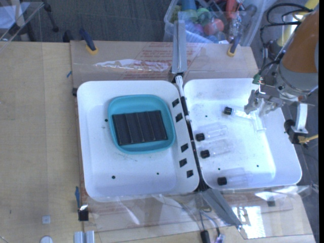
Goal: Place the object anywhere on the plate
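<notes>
Your gripper hangs over the right bin near its far right rim; fingers look slightly parted with nothing between them. Clear vials with black caps lie below-left of the jaws, faint against white. The teal plate sits well left, with open floor around it.

**What the view leaves unclear**

The arm is cut off by the right edge, above and right of the right bin. Over that bin's upper right part, the pincer is small and blurred; its finger spacing cannot be read. The clear vials near the bin's centre are faint against the white floor, their outlines hard to trace. Beyond the bin's far rim, the clutter box is cropped by the top edge.
</notes>
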`<state>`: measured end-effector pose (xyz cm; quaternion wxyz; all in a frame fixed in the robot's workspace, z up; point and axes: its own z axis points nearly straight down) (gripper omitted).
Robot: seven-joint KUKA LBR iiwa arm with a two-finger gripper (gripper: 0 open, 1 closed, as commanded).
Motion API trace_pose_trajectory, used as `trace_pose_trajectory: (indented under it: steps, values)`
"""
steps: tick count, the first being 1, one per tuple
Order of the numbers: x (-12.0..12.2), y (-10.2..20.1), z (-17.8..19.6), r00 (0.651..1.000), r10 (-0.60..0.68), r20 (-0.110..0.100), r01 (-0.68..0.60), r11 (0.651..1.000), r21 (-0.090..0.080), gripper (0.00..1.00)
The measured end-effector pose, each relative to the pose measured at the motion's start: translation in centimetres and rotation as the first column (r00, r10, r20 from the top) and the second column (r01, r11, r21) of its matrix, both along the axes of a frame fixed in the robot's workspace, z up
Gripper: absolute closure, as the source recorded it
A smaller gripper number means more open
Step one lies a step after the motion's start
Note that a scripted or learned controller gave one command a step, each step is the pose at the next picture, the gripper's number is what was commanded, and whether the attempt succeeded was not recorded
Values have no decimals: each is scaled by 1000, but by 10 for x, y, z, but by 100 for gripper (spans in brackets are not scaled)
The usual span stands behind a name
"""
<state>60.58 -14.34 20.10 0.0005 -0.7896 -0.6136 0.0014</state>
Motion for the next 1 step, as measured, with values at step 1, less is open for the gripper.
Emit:
trace_pose_trajectory:
  steps: [1]
  values:
    - [0,0,0,1000,0,1,0,1000,0,0]
